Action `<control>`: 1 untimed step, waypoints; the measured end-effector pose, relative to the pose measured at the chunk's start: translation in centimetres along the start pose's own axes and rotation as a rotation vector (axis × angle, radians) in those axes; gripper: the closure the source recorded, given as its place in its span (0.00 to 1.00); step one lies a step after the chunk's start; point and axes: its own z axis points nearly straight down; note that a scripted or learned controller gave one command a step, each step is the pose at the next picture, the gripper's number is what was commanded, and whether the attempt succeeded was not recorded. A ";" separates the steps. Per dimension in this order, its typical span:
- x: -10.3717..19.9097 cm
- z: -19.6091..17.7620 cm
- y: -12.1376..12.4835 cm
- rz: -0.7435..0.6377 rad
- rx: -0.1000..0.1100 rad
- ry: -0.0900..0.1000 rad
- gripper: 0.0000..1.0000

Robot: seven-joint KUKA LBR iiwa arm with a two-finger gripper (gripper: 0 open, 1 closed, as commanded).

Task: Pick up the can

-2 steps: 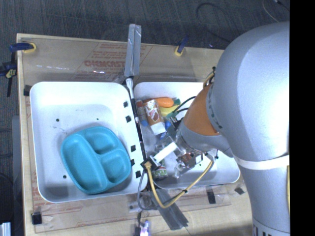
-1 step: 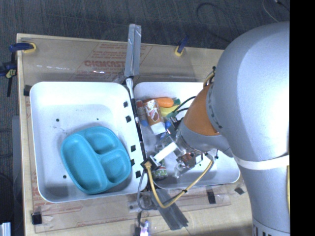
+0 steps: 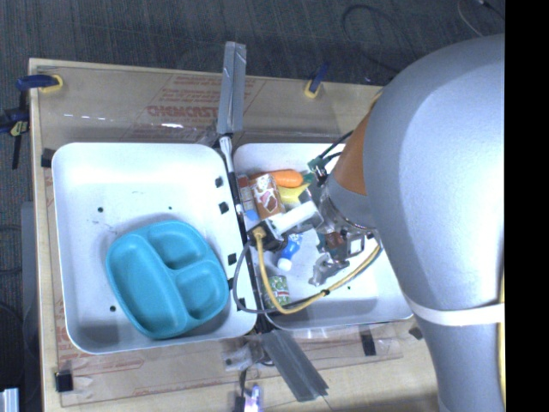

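With the end effector low in the cluttered right bin, its state unreadable, it risks snagging the wrong item.

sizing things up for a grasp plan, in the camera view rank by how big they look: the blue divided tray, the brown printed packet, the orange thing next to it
1. blue divided tray, by far the largest
2. brown printed packet
3. orange thing, smallest, though the arm may hide part of it

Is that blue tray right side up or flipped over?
Right side up: the tray shows three hollow compartments facing upward.
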 end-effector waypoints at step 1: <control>0.0 0.0 0.0 0.000 0.001 -0.002 0.00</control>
